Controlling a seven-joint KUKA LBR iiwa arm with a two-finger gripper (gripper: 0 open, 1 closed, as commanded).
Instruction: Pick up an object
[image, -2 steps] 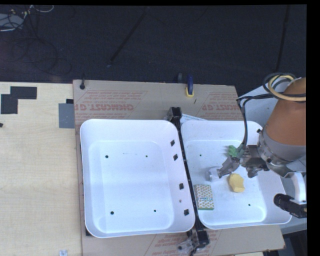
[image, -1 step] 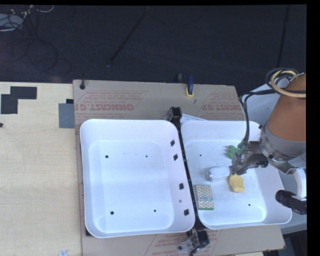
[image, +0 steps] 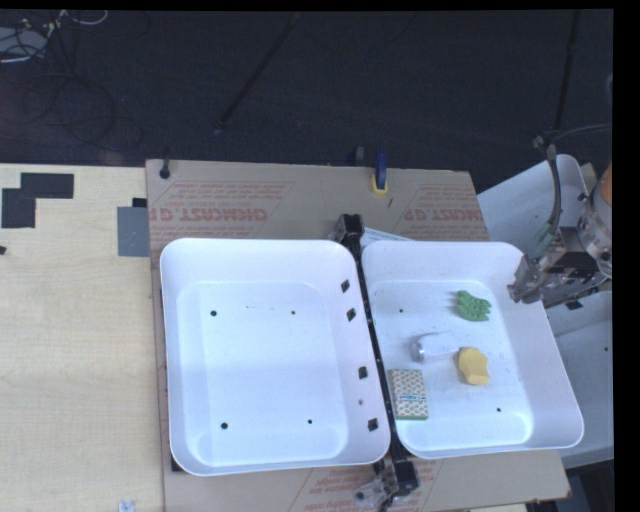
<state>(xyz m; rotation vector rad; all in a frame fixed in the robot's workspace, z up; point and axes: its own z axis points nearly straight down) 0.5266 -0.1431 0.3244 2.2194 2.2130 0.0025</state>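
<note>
I see the gripper (image: 528, 290) at the right edge of the frame, over the upper right rim of the right bin (image: 560, 400); I cannot tell its state. In that bin, a green piece (image: 473, 306) lies upper right, a yellow block (image: 473, 364) below it, a small grey thing (image: 428, 347) just left, and a patterned packet (image: 408, 393) lower left
</note>
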